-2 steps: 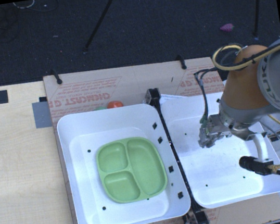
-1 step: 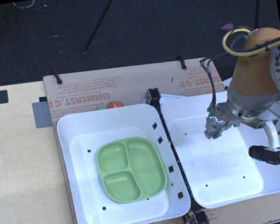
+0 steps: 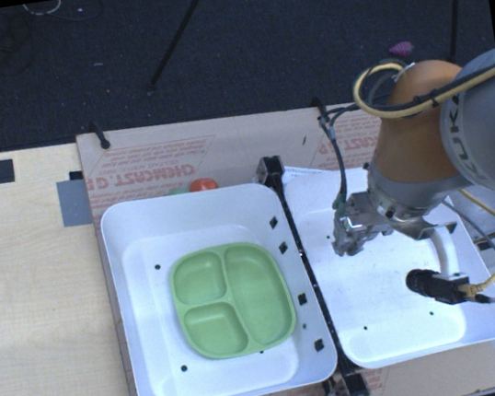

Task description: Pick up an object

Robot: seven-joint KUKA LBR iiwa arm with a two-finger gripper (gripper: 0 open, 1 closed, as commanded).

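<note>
Plastic, smooth and white, makes up both shallow bins: the left bin [image 3: 136,257] and the right bin [image 3: 389,324] are rounded-corner trays set side by side on a sheet of brown cardboard [image 3: 149,166] printed in red, which lies on the pale wood-grain counter [image 3: 31,301]. A pale green divided plate [image 3: 234,299] – a rounded rectangle with three moulded compartments and a matte finish – lies flat near the middle of the left bin, with bare white floor on every side of it and its right edge closest to the bin wall. A small round red-orange object [image 3: 203,185] sits just behind the left bin's far rim. The metallic end effector [image 3: 347,240] hangs low over the left part of the right bin, near the dark clipped seam [image 3: 304,272] between the bins, well apart from the plate; whether it is open or closed cannot be told, and nothing is seen in its grasp. The arm's orange band [image 3: 414,129] bulks above the right bin's far side – the near half of that bin's floor shows bare white.
</note>
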